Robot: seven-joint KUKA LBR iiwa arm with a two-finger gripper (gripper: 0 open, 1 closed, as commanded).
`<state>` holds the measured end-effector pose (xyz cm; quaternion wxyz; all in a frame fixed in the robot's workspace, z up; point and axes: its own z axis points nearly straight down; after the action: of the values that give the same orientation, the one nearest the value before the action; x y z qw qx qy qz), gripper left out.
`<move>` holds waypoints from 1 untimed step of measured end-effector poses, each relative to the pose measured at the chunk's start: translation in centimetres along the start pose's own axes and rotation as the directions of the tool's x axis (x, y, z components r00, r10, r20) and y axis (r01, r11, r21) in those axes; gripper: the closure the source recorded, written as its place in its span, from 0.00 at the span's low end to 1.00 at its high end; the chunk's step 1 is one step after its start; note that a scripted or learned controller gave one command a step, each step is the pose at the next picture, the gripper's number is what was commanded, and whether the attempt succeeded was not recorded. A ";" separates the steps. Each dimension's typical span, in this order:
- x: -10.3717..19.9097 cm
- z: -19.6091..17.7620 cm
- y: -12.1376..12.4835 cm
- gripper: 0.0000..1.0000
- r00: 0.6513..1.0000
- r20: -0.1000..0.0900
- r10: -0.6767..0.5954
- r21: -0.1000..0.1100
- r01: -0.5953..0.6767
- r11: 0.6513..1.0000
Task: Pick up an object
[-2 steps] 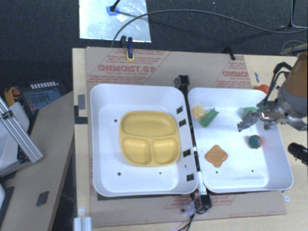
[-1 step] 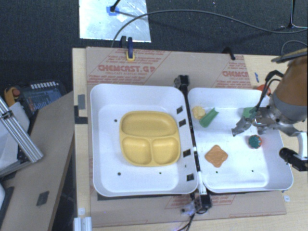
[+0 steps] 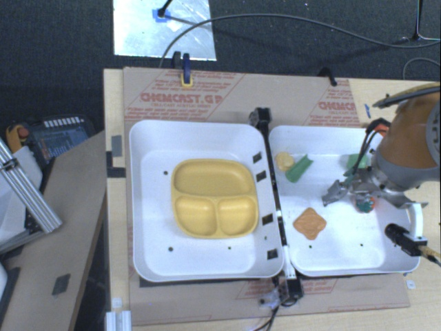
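Yellow plastic fills the middle of the left bin [image 3: 148, 150]: a three-part tray [image 3: 213, 197] lying flat, well apart from the arm. Both bins sit side by side on a cardboard sheet [image 3: 227, 95] laid over the table [image 3: 114, 102].

Loose things lie in the right bin [image 3: 331, 254]. An orange, waffle-like piece [image 3: 309, 223] rests near the bin's left wall, toward the front. Farther back, a small pale yellow piece [image 3: 284, 161] touches a green, stick-shaped piece [image 3: 299, 168] that lies at a slant. Another green piece [image 3: 356, 161] shows near the back right, partly hidden by the arm.

From the right the grey arm [image 3: 410, 147] reaches over this bin, and its tool [image 3: 351, 193] hangs low above the bin floor, to the right of the orange piece and apart from it. A small multicoloured thing [image 3: 364, 202] sits right at the tool, though whether it is between the fingers is too blurred to say. I cannot tell whether the tool is spread or closed.
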<state>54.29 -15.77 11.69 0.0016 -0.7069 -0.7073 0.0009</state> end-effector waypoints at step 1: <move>0.1 3.4 0.0 0.00 1.000 0.000 -0.001 -0.002 0.001 1.000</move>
<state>54.30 -15.72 8.27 0.0010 -0.7067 -0.7075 0.0003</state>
